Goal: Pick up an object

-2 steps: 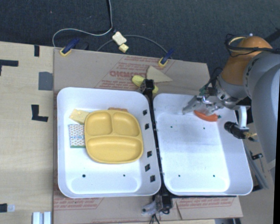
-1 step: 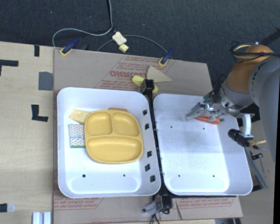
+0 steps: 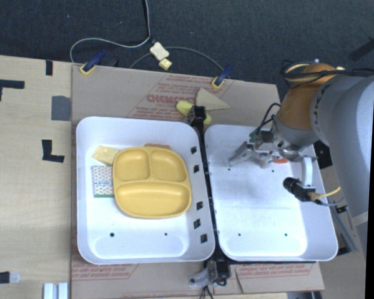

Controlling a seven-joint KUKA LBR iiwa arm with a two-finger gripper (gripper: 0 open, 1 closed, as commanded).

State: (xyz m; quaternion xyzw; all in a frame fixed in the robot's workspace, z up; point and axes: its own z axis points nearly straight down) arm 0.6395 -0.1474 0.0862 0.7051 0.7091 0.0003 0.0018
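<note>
The things I could pick all sit in the left bin (image 3: pixel 85 190): a yellow divided plate (image 3: pixel 152 181) lies flat near its middle, with a pale yellow piece (image 3: pixel 104 153) and a small patterned packet (image 3: pixel 101 180) tucked against the plate's left edge. My gripper (image 3: pixel 249 152) hangs over the right bin (image 3: pixel 264 218), well apart from them, fingers spread with nothing between them. I judge no grasp has begun, so I must cross the divider first.
</note>
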